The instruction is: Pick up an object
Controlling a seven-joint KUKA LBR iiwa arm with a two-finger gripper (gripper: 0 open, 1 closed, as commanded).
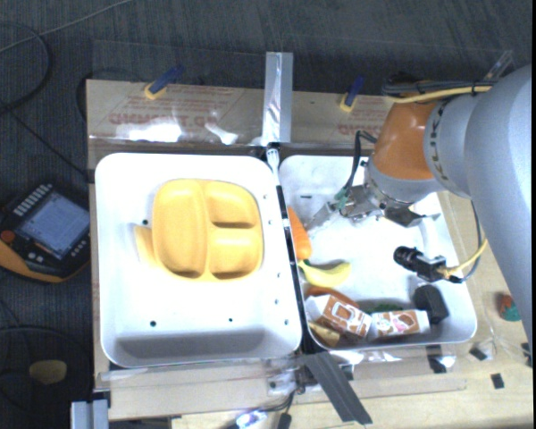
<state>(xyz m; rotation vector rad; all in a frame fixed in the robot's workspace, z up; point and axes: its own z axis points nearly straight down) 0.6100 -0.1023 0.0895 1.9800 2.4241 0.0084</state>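
Orange plastic catches the eye first: the band of the arm (pixel 402 146) sits over the back of the right bin (pixel 380 266), and below it the end effector (pixel 362 202) reaches down into that bin's rear half. From where I stand its tip is a dark, cluttered knot against the white floor, and I cannot tell whether it is released or clenched; nothing is plainly caught in it.

Much in that right bin is half hidden. A yellow banana (pixel 323 271) lies near the bin's left wall, with an orange carrot-like piece (pixel 297 237) just behind it, pressed to the wall and partly cut off by the rim. Along the front wall lies a brown printed packet (pixel 341 318), touching a smaller printed wrapper (pixel 397 323); their labels are too blurred to read. A dark rounded object (pixel 431 302) sits in the front right corner.

The left bin (pixel 116 239) holds one thing, a yellow divided tray (pixel 207 228) with three compartments, upside or upright I cannot say.

Two white bins, then, side by side on the bench (pixel 116 119), and two blue-and-yellow clamps (pixel 163 81) at its back edge. On the carpet to the left rests a handheld pendant (pixel 37 231) with a screen.
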